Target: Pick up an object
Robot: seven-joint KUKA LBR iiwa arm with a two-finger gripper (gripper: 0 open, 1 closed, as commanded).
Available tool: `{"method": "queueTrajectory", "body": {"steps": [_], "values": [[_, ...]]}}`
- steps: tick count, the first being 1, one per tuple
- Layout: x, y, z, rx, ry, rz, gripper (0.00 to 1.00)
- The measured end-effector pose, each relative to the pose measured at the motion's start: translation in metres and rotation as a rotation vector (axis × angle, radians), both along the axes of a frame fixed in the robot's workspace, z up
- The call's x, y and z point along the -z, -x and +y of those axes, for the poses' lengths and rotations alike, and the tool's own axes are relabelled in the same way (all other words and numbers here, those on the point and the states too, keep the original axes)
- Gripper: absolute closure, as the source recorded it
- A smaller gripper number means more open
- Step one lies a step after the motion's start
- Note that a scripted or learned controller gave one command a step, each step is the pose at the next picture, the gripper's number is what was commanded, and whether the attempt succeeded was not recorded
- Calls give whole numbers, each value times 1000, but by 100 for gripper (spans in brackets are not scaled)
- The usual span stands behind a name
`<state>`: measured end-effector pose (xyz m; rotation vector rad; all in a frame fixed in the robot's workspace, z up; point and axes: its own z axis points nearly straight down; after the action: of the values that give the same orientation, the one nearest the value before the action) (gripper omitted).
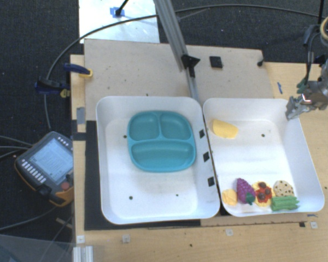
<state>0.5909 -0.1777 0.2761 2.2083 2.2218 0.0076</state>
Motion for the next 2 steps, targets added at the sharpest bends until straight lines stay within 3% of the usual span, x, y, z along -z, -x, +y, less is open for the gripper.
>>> {"method": "queueTrajectory", "body": {"steps": [2], "values": [[31,17,98,-3,-5,9,100]]}}
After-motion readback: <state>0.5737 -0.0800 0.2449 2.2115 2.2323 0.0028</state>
